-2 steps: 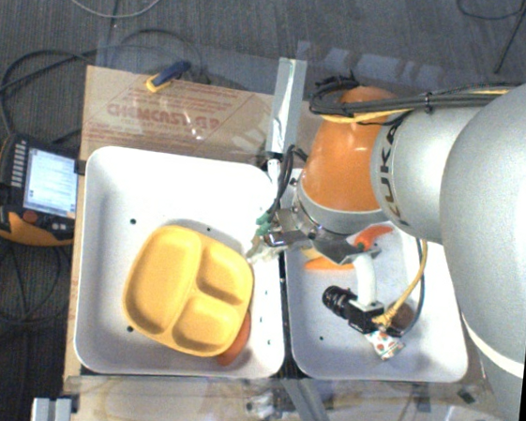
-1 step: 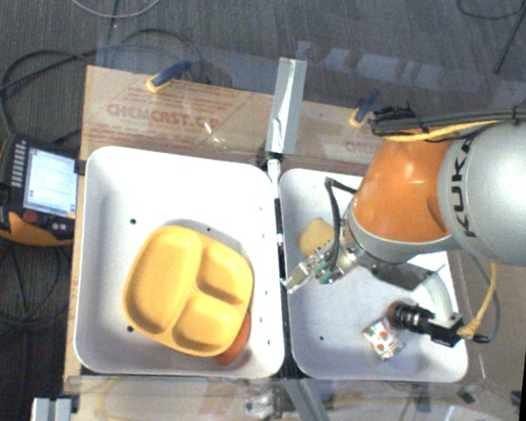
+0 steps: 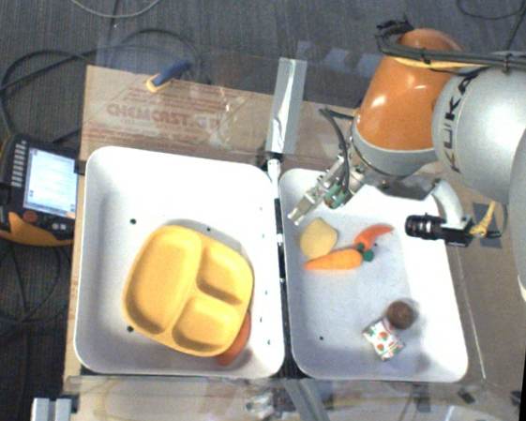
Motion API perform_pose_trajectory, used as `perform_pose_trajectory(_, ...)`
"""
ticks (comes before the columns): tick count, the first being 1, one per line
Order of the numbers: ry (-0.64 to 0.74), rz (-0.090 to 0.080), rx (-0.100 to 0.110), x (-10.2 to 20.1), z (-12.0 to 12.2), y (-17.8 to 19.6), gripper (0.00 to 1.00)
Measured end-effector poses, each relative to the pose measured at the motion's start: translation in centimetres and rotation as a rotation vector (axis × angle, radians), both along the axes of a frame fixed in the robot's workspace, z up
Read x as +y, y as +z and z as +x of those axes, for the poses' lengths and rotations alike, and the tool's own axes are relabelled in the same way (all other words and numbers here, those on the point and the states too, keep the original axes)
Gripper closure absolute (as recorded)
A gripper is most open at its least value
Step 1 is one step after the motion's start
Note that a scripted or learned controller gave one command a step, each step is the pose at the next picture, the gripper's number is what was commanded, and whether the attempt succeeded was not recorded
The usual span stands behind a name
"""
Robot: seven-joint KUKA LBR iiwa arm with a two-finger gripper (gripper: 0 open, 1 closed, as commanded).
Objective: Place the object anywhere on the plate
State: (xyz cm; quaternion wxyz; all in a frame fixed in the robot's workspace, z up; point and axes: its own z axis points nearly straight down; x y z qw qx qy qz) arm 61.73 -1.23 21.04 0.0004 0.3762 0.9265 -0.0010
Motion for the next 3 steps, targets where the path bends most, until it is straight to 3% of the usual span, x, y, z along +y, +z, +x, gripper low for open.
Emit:
perform_pose_trajectory(1,0.294,0.002,-0.001,1.6,-1.2,2.7,1.0)
perform_pose_trajectory(2,0.46,0.001,0.0,5.4,-1.9,2.3,1.0)
perform_pose_trajectory(3,0.619,0.0,-0.001,-0.2,-3.6,2.9,1.0)
